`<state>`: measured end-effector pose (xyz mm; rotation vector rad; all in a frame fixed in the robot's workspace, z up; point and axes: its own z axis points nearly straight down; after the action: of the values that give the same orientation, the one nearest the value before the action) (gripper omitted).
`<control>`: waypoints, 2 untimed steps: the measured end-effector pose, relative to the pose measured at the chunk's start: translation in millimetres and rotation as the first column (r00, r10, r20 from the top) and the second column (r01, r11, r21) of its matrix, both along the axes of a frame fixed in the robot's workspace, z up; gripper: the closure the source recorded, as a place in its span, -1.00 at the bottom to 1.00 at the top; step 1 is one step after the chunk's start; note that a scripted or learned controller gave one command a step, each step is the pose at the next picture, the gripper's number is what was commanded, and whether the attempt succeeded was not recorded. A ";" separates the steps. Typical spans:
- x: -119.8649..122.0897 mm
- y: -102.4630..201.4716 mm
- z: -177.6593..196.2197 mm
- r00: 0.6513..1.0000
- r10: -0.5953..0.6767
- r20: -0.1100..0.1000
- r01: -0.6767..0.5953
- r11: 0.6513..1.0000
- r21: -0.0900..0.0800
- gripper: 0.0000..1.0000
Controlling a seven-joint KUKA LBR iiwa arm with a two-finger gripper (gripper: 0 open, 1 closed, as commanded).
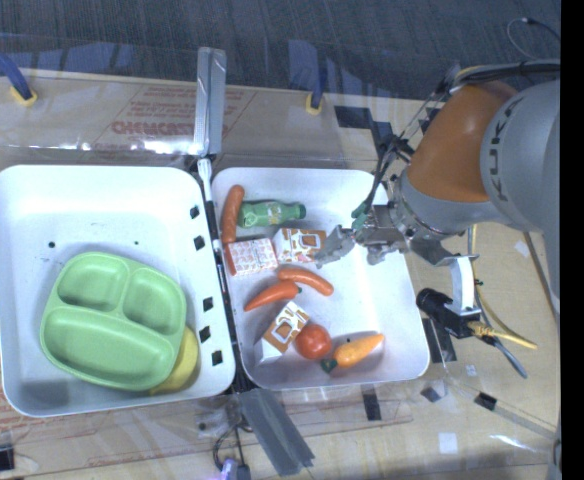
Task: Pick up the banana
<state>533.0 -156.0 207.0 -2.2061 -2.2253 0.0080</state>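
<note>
Left bin (12, 268): green compartment tray (114, 320) lying toward the front edge, slightly tilted; banana (184, 364) tucked under the tray's right front corner, only a yellow curved end showing, near the bin's front right corner. Tray resting over most of the banana.

Divider (212, 258) between the bins, marked with black tabs.

Right bin (397, 353): at the back left, orange-red sausage (231, 212) lying along the left wall, green bottle (269, 213) on its side just beside it. Below these, red-and-white carton (251, 256) and a second small carton (298, 243), side by side. At mid-bin, two orange-red sausage-like pieces (288, 288), touching at a slant. Toward the front edge, a third small carton (286, 328) touching a red tomato (313, 342), then an orange carrot (355, 349) just beside the tomato.

Gripper (334, 245) over the right bin's back right part, close to the second small carton, well apart from the banana; fingers apparently spread, nothing seen between them. Grey arm with orange band (462, 153) entering over the right bin's right edge.
</note>
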 end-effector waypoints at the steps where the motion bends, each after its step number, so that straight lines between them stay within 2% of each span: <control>1: 51.1 7.8 15.6 0.998 0.064 0.003 -0.064 0.998 -0.001 -1.00; 2: 43.5 -48.4 -83.0 0.988 0.155 0.002 -0.155 0.988 0.001 -1.00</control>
<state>576.5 -204.3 124.0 -2.0272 -2.3904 0.0061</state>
